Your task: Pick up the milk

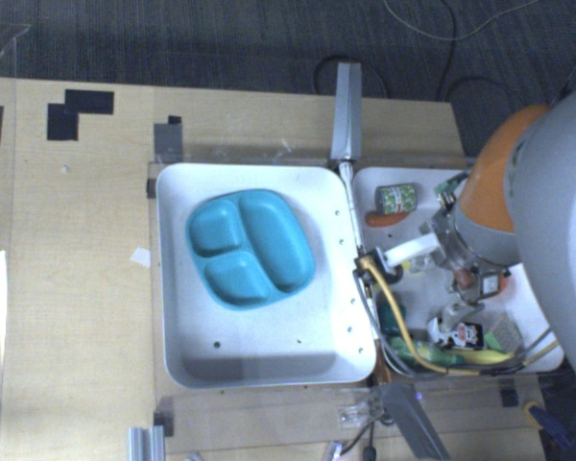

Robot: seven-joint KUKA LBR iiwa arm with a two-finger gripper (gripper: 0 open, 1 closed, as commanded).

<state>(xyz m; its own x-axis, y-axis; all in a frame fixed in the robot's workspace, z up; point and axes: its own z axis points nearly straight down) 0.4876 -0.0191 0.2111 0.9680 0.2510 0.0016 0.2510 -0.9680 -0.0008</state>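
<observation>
The milk [468, 334] looks like a small white carton with black and red marks. It lies near the front of the right bin [370, 185], partly hidden by the robot's wrist. My gripper [458, 307] hangs low in that bin, right above and touching or almost touching the carton. The big grey arm with its orange band [490, 185] covers the bin's right half.
A green can [396, 198] and an orange carrot-like piece [389, 218] lie at the back of the right bin. A grey object [507, 332] sits right of the milk. The left bin [173, 286] holds a blue divided plate [252, 248].
</observation>
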